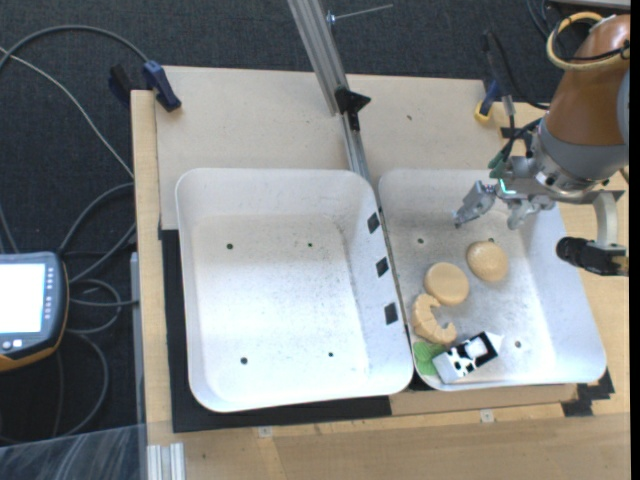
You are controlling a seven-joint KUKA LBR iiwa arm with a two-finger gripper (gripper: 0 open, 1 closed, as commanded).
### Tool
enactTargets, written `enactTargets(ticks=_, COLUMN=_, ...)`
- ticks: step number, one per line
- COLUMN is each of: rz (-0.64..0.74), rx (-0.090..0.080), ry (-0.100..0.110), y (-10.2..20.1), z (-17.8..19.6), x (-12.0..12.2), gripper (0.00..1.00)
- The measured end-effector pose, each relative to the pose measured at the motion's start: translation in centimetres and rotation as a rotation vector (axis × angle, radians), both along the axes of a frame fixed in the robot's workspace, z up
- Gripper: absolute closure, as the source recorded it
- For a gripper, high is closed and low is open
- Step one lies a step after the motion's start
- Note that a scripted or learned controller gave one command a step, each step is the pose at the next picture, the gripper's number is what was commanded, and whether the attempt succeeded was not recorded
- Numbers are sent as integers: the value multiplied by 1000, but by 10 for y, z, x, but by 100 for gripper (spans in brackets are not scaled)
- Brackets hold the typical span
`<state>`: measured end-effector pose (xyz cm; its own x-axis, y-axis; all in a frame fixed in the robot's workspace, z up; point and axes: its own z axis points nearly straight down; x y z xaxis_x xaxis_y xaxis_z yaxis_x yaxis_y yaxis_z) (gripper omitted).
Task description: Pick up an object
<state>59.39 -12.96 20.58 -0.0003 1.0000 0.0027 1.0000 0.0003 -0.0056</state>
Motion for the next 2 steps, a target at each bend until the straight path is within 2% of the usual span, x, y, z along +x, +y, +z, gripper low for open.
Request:
enactTargets(ticks=1, rz=1, rx=-1, ry=-4, y=0, z=2, x=1, gripper=0)
enactTargets(ticks=2, rz=1, rx=0, ry=2, y=8, z=-58, x=2, gripper=0)
